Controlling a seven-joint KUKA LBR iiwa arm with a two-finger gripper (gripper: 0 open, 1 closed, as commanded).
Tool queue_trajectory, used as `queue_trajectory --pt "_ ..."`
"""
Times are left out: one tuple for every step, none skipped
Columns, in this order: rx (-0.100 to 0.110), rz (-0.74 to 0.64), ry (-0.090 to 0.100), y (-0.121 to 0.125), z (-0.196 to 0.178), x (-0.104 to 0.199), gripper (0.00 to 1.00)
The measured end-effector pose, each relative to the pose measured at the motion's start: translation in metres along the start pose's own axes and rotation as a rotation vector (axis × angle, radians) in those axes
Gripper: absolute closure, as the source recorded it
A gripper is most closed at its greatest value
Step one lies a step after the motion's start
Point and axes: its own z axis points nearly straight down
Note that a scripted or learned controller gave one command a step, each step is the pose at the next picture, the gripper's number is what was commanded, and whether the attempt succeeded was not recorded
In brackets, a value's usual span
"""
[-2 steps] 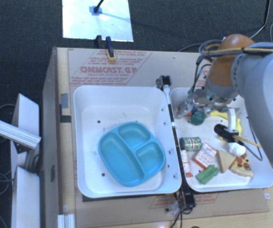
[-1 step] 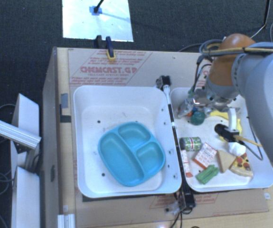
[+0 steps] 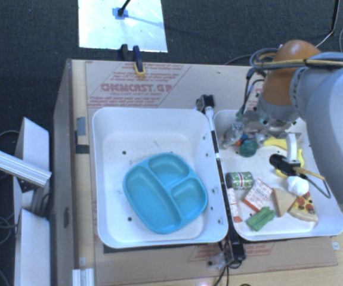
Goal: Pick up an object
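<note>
So, the grey arm (image 3: pixel 317 91) reaches in from the right, with its orange band (image 3: pixel 293 52) up high, and the pincer (image 3: pixel 244 133) is down in the far left corner of the right bin (image 3: pixel 333 219). From this angle I honestly can't tell whether the pincer is open or closed, and I can't see anything gripped in it.

All the stuff that could be picked up is in that right bin. A teal ball (image 3: pixel 248 147) sits just beside the pincer on the near side. Whether they actually touch, I can't say. There's also something small and reddish right by the pincer, too tiny to make out.

Closer to the camera there's a green can (image 3: pixel 239 179) lying on its side near the bin's left wall. A red-and-white packet (image 3: pixel 258 194) lies just next to it. In front of that is a green piece (image 3: pixel 259 218), lying at an angle. Further right, a tan wedge (image 3: pixel 278 202) sits beside a pizza slice (image 3: pixel 304 208), and a white egg-shaped thing (image 3: pixel 297 185) is just behind those two.

Over in the left bin (image 3: pixel 108 159) there's a blue divided plate (image 3: pixel 165 192), lying flat and turned a bit askew, toward the near right of the bin. Both bins sit on a brown cardboard sheet (image 3: pixel 159 79) with red print.
</note>
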Motion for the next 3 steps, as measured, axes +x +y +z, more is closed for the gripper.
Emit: queue_trajectory --pt "0.000 0.000 0.002 0.000 0.000 -0.001 0.00" --pt "-0.044 -0.002 -0.008 -0.011 -0.004 0.001 0.00" --pt "-0.021 -0.003 -0.001 -0.005 -0.002 -0.005 0.00"
